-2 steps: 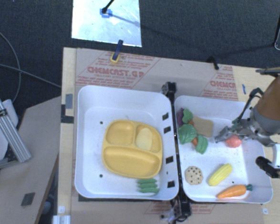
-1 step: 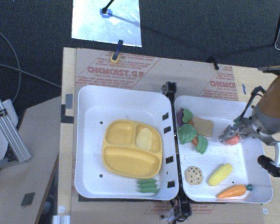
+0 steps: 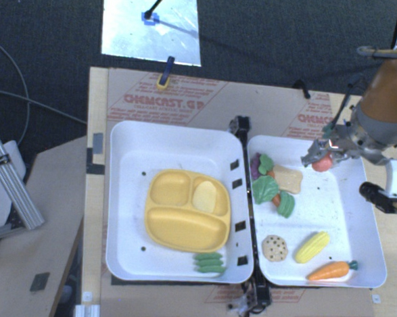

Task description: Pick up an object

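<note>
The desk (image 3: 209, 97) carries a cardboard sheet printed with red lettering, and on it sit two shallow white bins side by side. Taking the yellow tray (image 3: 188, 210) as the landmark: it lies in the middle of the left bin (image 3: 125, 183), a divided plate with two small compartments at the back and one long one in front. The right bin (image 3: 368, 247) lies just beside the tray's bin, on the side the arm comes from, the two bins touching along a dark clipped seam.

The arm (image 3: 393, 93), grey with an orange band, reaches in over the far corner of the right bin, well apart from the tray. Its gripper (image 3: 322, 158) hangs at the back of that bin with a small red object (image 3: 323, 164) between its fingers, clamped on it as far as the view shows; whether the object is clear of the bin floor I cannot tell.

Nearer the tray, just across the seam, lies a cluster: green leafy pieces (image 3: 267, 189), a purple bit (image 3: 255, 166), a tan bread slice (image 3: 288, 179) and a green pod (image 3: 286, 205). Farther out toward the front sit a yellow corn cob (image 3: 312, 246), an orange carrot (image 3: 331, 270) and a speckled cookie (image 3: 274, 248). A small bunch of green beans (image 3: 209, 262) rests just beside the tray's front edge, in the tray's own bin.
</note>
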